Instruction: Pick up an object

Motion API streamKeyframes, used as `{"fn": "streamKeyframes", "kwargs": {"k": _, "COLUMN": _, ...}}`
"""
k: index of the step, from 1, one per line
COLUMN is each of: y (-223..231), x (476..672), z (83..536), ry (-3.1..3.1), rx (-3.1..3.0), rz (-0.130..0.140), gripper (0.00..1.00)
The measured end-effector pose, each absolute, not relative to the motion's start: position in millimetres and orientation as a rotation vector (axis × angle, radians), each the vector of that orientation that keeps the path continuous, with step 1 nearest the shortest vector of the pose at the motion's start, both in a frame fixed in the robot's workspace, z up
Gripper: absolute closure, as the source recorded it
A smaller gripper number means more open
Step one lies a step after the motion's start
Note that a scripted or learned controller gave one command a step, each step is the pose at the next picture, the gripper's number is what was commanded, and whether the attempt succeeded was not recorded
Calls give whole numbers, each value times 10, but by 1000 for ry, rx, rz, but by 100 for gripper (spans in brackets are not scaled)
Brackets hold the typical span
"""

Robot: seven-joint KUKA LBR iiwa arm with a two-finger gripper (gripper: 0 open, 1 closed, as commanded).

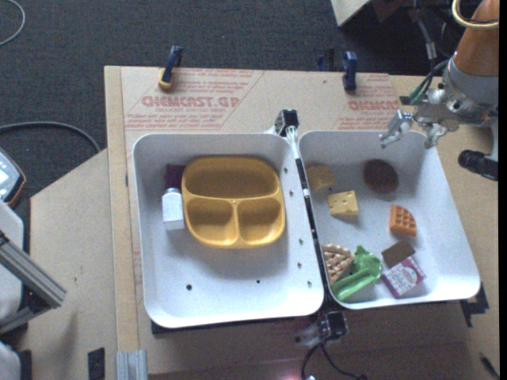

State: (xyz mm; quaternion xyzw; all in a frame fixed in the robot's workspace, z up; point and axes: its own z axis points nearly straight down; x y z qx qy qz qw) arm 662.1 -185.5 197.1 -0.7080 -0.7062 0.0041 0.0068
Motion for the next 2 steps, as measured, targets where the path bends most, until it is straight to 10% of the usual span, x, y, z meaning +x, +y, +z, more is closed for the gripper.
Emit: {"fn": "streamKeyframes", "kwargs": {"k": 2, "y": -1782, "x": 6639, "z": 1440, "ry": -2219, "rx": -2215, "rz": 6, "gripper": 0}}
